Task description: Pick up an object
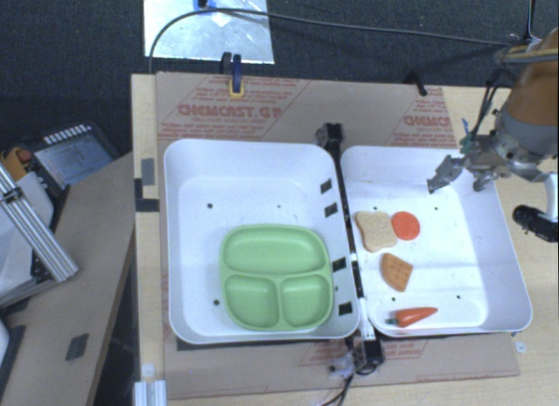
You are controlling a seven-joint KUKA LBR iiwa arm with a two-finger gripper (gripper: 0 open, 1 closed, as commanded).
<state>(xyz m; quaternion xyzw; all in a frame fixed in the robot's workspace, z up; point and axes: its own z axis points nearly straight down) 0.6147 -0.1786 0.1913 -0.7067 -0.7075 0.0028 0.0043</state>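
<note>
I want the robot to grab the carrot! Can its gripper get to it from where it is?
Probably yes. The gripper hovers over the right bin, and the carrot lies by itself near the front wall, with nothing on top.

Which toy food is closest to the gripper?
The round red slice. It lies highest in the right bin, just below-left of the gripper; the bread, waffle and carrot sit farther down.

Bright, even overhead light. Both white bins (253, 168) nearly blown out, faint soft shadows under their rims. Strong glare on the metal sheet (210, 11) at the surface's far edge. Dark floor top of frame grainy. Arm (528, 107) at right edge slightly blurred; overall focus soft, low resolution.
</note>
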